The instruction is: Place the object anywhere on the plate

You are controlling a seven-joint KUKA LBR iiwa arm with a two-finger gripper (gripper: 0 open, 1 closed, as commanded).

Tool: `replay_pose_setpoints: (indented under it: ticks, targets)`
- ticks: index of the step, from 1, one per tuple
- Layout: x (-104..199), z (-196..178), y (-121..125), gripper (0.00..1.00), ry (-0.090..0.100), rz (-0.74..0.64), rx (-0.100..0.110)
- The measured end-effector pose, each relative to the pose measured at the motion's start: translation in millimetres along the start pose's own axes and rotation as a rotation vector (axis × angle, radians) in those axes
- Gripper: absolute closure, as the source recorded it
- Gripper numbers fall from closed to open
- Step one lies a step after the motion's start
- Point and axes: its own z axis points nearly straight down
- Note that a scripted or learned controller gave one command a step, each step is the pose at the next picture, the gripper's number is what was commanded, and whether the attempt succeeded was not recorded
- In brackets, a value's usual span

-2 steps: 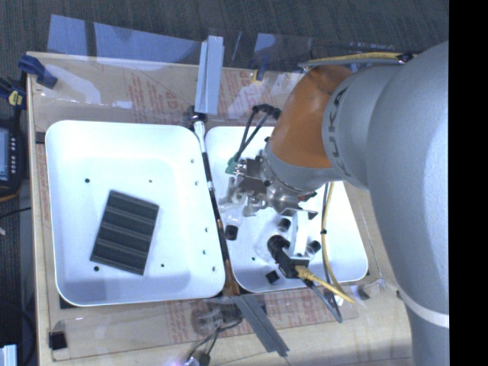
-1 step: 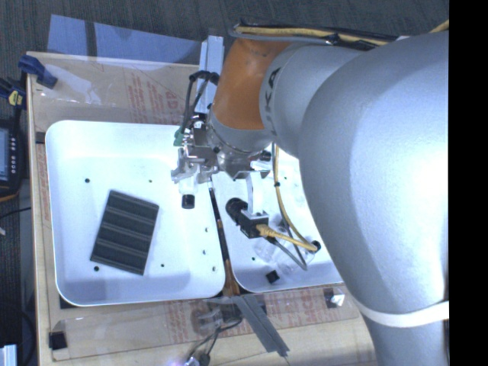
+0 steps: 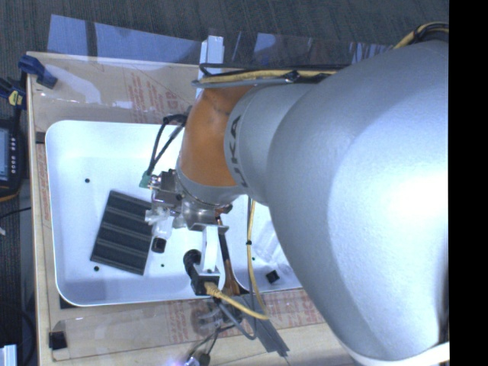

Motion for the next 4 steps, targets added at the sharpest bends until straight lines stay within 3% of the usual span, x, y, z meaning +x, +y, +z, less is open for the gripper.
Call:
replay_pose_setpoints:
  ticks: [1,2,3,4]
  targets:
    - [88.4,-93.9,-8.6,1.00,0.002,-0.046,-0.006]
    - [75.9,-0.4,-37.2,1.00,-0.001,0.366,0.000]
    - [60.1,1.2,15.2,1.00,0.001,0.237,-0.003]
    - [31.8,-135.5,24.1,1.00,0.004,-0.111,-0.007]
